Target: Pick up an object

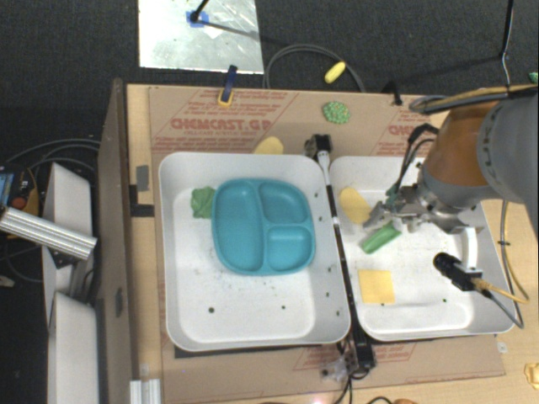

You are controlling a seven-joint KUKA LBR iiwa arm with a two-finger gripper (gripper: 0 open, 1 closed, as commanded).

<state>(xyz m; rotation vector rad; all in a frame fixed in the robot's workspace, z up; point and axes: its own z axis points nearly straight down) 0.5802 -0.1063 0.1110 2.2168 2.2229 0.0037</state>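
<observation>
Right bin [425, 314]: the gripper [392, 215] is low over the upper middle of this bin, with the arm [476, 154] reaching in from the right edge of the view. Whether the gripper is spread or closed cannot be told from this angle; the wrist body covers its working end. Nothing is seen held in it.

Likely target: a green stick-shaped piece [379, 241] lying flat on the bin floor. It sits just below and slightly left of the gripper, on the side toward the bench front. Its long axis runs on a slant, from lower left up to upper right, and the upper right end is the one nearest the gripper. Contact between the two cannot be confirmed.

Other contents of the same bin: a yellow lump [354, 204] just left of the gripper, beside the wall between the bins, and a flat yellow square [376, 286] nearer the front, apart from the green piece.

Left bin [194, 310]: a blue divided plate [261, 225], well away from the gripper.

Assessment: pick not yet made. The coming move appears to need a short shift toward the green piece's middle, closing across its narrow width.
</observation>
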